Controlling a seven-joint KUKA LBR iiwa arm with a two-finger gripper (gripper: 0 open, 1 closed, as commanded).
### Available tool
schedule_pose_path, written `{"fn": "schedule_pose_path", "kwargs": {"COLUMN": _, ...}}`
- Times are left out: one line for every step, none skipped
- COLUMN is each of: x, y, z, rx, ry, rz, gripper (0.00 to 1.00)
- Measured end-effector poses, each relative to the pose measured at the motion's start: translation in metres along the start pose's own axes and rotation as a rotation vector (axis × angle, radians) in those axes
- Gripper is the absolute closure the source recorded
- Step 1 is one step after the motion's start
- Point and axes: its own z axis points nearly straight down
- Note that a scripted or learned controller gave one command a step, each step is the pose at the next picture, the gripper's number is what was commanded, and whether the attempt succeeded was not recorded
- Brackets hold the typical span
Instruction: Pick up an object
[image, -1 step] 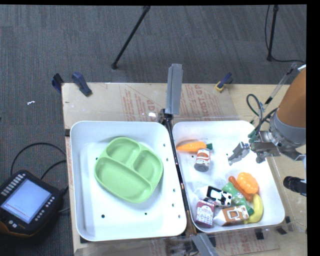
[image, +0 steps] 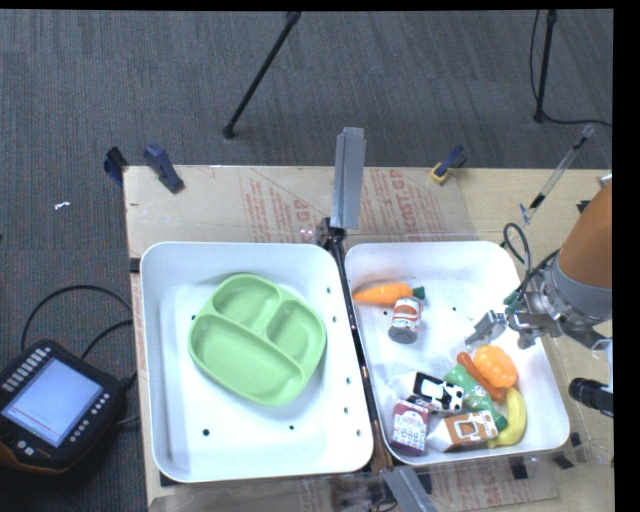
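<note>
Tool (image: 497, 327) hangs over the right white bin (image: 470, 255), near its right wall. Closest candidate is the orange bumpy plastic fruit (image: 494, 366), just below and slightly toward the near edge, resting on the toy pile beside a yellow plastic banana (image: 514, 417). Its long axis runs diagonally. Tool fingers look spread apart with nothing between them. Judgement: a short drop and shift should reach it.
</note>
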Motion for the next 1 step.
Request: {"fn": "schedule_pose_path", "kwargs": {"x": -0.0137, "y": -0.0051, "z": 0.0784, "rx": -0.001, "ry": 0.0, "rz": -0.018, "gripper": 0.0}}
